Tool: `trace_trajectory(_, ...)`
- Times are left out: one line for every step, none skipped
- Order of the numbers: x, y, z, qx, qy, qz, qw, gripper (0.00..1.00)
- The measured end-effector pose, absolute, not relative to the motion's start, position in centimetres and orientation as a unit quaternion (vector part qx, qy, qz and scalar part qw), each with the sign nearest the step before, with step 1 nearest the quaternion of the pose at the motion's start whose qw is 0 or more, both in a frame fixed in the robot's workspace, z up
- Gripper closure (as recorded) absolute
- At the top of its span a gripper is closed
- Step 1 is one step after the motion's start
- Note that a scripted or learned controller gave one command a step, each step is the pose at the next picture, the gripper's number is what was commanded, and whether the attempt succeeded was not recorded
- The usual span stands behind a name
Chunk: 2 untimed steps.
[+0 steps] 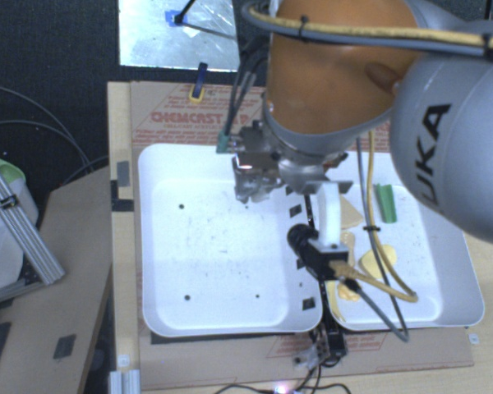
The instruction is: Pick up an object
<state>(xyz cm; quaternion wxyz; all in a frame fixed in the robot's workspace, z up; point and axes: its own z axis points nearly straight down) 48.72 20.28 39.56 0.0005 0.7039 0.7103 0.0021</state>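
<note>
My gripper (251, 184) hangs over the far right part of the left white bin (172, 302), under the arm's big orange band. The right bin (456, 298) holds a green stick (385, 202), a pale tan wedge (352, 214) and yellow flat pieces (379, 260), one of them at the near edge (347, 291). All these objects lie to the right of the gripper, across the divide between the bins. The arm's bulk hides much of the right bin's far side.
Black and yellow cables (370, 290) run from the wrist down across the divide between the bins. A cardboard sheet (177, 117) lies under both bins. A shiny metal plate (177, 23) sits at the back, and aluminium framing (20, 236) stands at the left.
</note>
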Motion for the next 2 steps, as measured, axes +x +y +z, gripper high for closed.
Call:
trace_trajectory(48.76,14.19,43.75,0.709,0.706,0.0032,0.002,1.0)
trace_trajectory(48.77,14.58,44.64,0.705,0.709,0.0032,0.002,1.0)
